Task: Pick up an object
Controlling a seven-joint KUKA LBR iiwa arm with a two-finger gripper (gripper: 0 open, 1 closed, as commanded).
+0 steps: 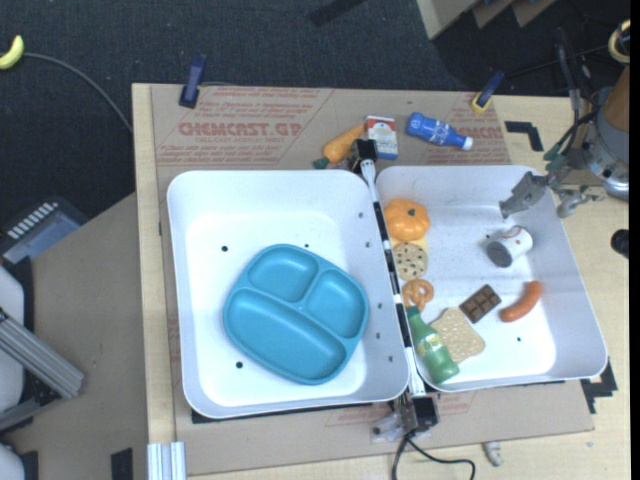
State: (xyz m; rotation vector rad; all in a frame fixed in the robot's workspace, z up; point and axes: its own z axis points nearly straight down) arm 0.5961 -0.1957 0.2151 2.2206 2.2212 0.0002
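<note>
The right bin [560, 358] holds several small things: an orange pumpkin [407, 219], a round cookie [409, 260], a pretzel [417, 292], a green bottle [432, 346], a cracker [459, 334], a chocolate bar [480, 303], a sausage [520, 301] and a white cup [508, 246] lying on its side. My gripper [547, 196] hangs over the bin's far right corner, just above and right of the cup. Its fingers are spread open and nothing sits between them.
A blue divided plate [295, 312] lies in the left bin [200, 228]. Behind the bins on the board lie a carrot [345, 144], a small carton [381, 136] and a blue bottle [438, 130]. Blue clamps [191, 82] grip the board's far edge.
</note>
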